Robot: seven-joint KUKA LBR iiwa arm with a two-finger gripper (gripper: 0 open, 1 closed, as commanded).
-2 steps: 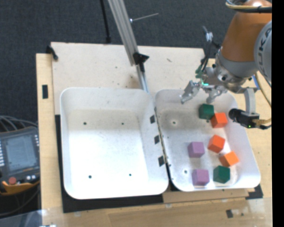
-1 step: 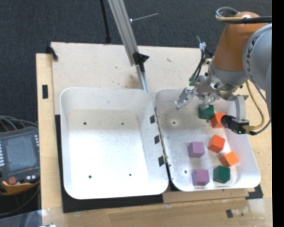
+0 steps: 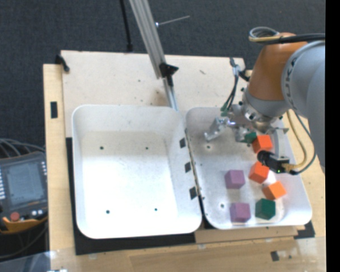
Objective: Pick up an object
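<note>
Blocks in the right bin, the pincer above its far end.

We see matte, cube-like blocks in the right bin (image 3: pixel 306 211): two purple blocks (image 3: pixel 234 178) (image 3: pixel 239 211), a green block (image 3: pixel 265 209) and three orange blocks (image 3: pixel 263 143) (image 3: pixel 259 173) (image 3: pixel 275 190), clustered toward its near right side. The metallic pincer (image 3: pixel 214 132) hangs over the far part of that smooth white bin, apart from the blocks; we cannot tell whether it is released or clenched. Beside it lies the left bin (image 3: pixel 79 169) on the pale wooden surface (image 3: pixel 102 75).
</note>
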